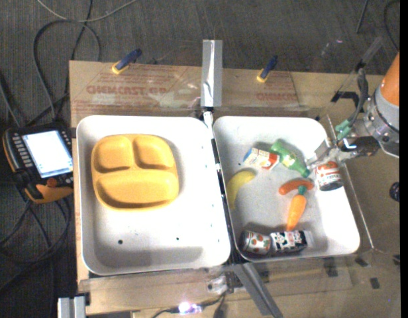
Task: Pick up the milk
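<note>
A cardboard-topped table (157, 85) on dark carpet carries two shallow white bins side by side. The left bin (151, 244) holds a yellow divided tray (135, 169). The right bin (343, 234) holds the loose items: a small white-and-orange milk carton (259, 157) lying near the upper middle, a green packet (287, 156) just beside it, a banana (238, 183) at the left wall, a sausage (295, 187) and a carrot (296, 210) in the centre, a dark carton (289, 240) with a round can (255, 242) touching it along the near wall, and a small red-labelled can (329, 176) at the right wall. The end effector (343, 144) hangs over the right rim of this bin, close above the red-labelled can and well apart from the milk; whether it is open or closed cannot be told, and nothing is seen gripped. Judged step: approach, grasp not yet made. The next move calls for travel leftward across the bin, alignment over the carton, and a descent clear of the adjoining green packet.
</note>
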### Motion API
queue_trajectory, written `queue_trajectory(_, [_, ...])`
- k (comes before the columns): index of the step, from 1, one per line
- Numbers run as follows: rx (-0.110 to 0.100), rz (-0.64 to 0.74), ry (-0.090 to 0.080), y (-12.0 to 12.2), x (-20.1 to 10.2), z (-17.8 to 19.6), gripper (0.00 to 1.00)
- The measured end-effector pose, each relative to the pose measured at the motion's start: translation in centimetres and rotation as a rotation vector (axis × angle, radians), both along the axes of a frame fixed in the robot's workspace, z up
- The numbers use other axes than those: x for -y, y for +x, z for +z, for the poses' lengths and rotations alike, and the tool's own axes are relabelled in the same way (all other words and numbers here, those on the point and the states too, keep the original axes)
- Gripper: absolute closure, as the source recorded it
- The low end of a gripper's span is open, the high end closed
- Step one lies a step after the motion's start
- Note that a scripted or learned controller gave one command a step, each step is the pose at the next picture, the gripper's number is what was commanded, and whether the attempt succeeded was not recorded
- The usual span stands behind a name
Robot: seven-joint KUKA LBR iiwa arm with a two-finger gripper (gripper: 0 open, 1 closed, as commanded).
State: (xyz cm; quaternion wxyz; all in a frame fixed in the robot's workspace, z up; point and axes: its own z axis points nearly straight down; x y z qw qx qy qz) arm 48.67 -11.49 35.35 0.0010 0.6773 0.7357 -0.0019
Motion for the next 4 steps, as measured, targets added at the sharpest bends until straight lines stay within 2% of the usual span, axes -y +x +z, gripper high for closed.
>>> queue_trajectory(1, [-0.003,0.045,0.002,-0.3,-1.6,-5.5,1.00])
queue_trajectory(2, [-0.006,0.111,0.005,-0.4,-5.0,-16.6,1.00])
queue_trajectory(3, [-0.002,0.189,0.002,-0.3,-0.5,-5.7,1.00])
queue_trajectory(4, [-0.002,0.189,0.001,-0.3,-0.5,-5.7,0.00])
